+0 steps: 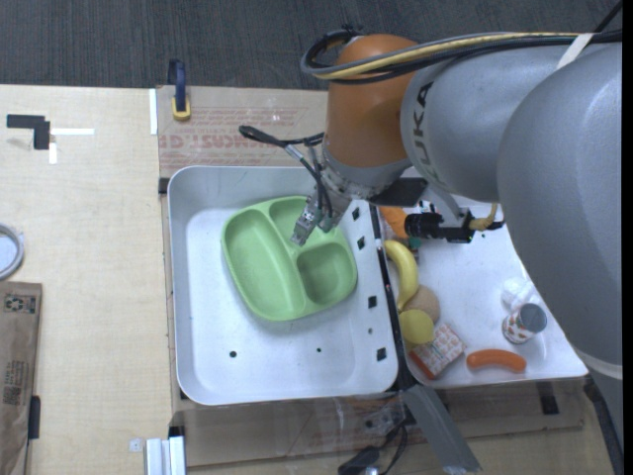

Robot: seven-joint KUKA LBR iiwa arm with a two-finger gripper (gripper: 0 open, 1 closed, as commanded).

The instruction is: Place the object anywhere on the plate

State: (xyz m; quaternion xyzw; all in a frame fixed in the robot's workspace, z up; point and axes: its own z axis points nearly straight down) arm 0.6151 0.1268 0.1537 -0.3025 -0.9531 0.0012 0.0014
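A light green divided plate [282, 265] lies tilted in the left white bin [198, 354]. My gripper [309, 222] hangs over the plate's upper right part, near the ridge between its compartments, below the orange wrist band. A small grey tip shows at its lower end, close to the plate's surface. Whether it is part of the gripper or a held object I cannot tell. The arm hides the back of the right bin.
The right bin [554, 364] holds a banana [402, 270], a brownish round fruit [422, 301], a yellow fruit [417, 327], a printed packet [441, 349], an orange sausage-like piece [497, 361] and a small bottle [522, 321]. The bins' shared wall [381, 295] runs right of the plate.
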